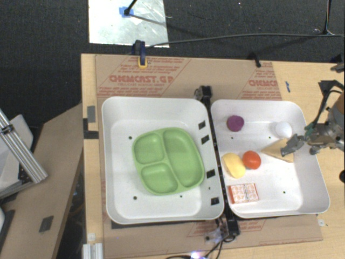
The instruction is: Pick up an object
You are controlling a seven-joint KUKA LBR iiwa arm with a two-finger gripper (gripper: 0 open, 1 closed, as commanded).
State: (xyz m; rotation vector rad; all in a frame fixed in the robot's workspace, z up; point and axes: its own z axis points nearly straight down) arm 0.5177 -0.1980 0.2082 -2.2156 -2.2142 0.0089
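In the right bin (pixel 312 196), a small printed box (pixel 243 192) lies at six o'clock. Above it, at nine, a yellow piece (pixel 234 165) touches an orange ball (pixel 251 159). At three, the gripper (pixel 289 146) hovers over a tan wedge (pixel 276 151); its jaws' state cannot be told. A white ball (pixel 283 129) and a purple ball (pixel 235 123) lie toward twelve. The left bin (pixel 116 144) holds a green divided plate (pixel 167 160).

arm (pixel 335 117): cut off by right edge, only wrist end visible
gripper (pixel 290 146): fingers too small and blurred to read
tan wedge (pixel 277 151): far end hidden under gripper
small box (pixel 243 193): print illegible
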